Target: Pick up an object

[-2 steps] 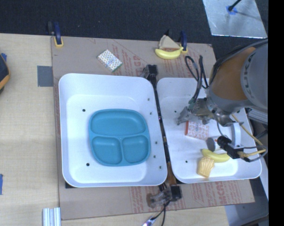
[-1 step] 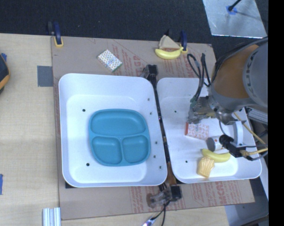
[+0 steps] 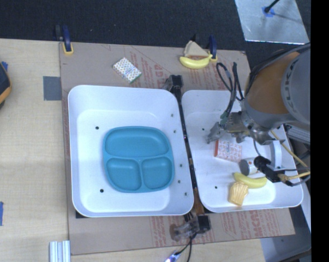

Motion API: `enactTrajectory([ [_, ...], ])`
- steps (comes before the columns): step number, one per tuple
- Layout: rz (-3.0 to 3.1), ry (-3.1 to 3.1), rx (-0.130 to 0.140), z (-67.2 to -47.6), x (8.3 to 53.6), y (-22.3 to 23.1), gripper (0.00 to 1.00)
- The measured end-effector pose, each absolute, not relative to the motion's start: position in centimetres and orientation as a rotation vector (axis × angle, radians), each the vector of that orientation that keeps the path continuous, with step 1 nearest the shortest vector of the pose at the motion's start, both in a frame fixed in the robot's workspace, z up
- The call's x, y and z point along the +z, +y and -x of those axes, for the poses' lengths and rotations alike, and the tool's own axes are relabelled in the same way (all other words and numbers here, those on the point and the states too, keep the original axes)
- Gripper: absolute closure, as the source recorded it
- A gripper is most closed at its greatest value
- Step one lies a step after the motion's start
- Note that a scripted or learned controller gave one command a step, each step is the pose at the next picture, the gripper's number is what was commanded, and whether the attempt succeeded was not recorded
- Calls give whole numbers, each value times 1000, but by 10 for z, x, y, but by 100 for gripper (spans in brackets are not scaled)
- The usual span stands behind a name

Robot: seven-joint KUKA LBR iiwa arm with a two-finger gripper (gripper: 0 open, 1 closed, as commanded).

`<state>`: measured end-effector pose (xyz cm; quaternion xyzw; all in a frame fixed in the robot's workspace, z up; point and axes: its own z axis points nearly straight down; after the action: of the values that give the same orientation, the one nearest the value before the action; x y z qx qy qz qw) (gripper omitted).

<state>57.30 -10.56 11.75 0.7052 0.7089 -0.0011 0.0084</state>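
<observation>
My gripper (image 3: 221,132) hangs low over the far-left part of the right bin (image 3: 208,195), just above a white packet with red print (image 3: 228,149). Nearer the front of that bin lie a yellow banana (image 3: 250,180), a pale yellow ridged piece (image 3: 238,193) and a small grey and white object (image 3: 247,167). Nothing shows between the gripper and the packet. The grey arm with its orange band (image 3: 270,86) comes in from the right and hides the bin's far-right corner.
The left bin (image 3: 82,146) holds a blue divided tray (image 3: 138,158). Behind the bins, on the cardboard, lie a second banana (image 3: 195,62) with a sandwich wedge and a patterned packet (image 3: 126,69). Cables loop near the arm.
</observation>
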Motion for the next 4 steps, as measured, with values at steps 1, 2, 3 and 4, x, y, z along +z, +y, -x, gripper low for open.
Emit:
enactTrajectory([
  [1, -2215, 2219, -1, -572, 96, -106, 0],
  [2, -2215, 2213, -2, -572, 107, -108, 100],
  [3, -2214, 2214, -2, -572, 107, -108, 0],
  [4, -2209, 2218, 1, -579, 96, -99, 0],
])
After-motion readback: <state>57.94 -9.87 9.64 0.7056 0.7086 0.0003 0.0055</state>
